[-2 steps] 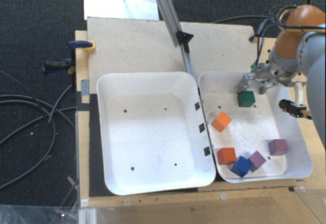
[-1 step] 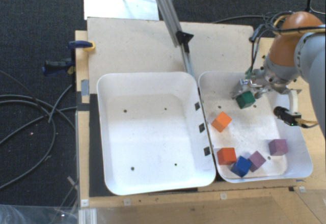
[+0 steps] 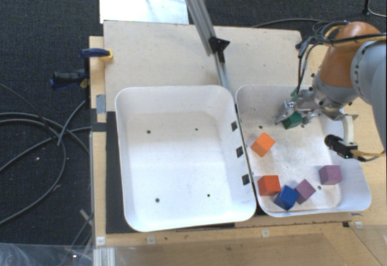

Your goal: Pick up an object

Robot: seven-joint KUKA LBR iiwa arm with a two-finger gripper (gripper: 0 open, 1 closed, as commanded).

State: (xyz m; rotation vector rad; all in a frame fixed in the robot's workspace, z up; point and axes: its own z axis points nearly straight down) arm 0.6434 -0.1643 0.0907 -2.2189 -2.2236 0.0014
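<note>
Green block: sat between the fingers of the gripper, which was closed on it, over the right bin. Below lay an orange block, red block, blue block, and two purple blocks, apart.

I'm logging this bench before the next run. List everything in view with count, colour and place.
Green block: 1, green, far end of the right bin, at the gripper's tip.
Orange blocks: 2; one mid right bin, one darker near its front.
Blue block: 1, front of right bin.
Purple blocks: 2; one beside the blue, one toward the right wall.
Bins: 2, white; left bin, right bin.
Clamp: 1, blue and orange, bench's left edge.
Gripper: 1, over right bin's far end.
</note>
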